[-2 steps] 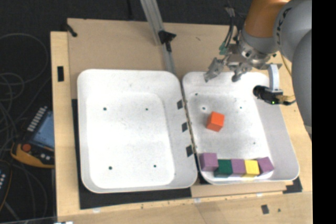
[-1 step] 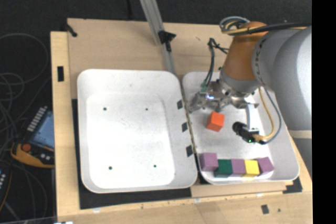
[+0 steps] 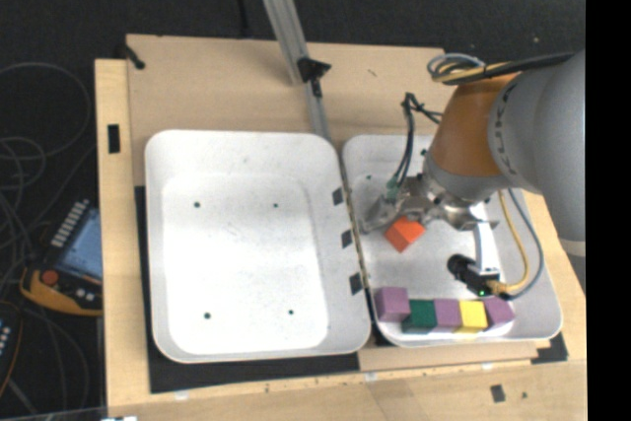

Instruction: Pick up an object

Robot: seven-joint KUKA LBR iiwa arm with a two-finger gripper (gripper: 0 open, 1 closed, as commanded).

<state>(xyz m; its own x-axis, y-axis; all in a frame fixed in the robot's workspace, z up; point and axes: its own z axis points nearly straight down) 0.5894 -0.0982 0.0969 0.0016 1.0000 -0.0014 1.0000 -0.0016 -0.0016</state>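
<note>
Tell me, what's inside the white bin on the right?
The right shallow white bin holds an orange block and a front row: purple, green, purple, yellow, purple. The grey arm covers its back.

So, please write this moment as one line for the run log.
arm over right bin | gripper at orange block | grasp unclear | five blocks along near wall

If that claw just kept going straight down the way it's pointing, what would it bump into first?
Most likely the orange block, which sits right by the gripper in the right bin. Depth is hard to judge from above, so it may already be touching.
</note>
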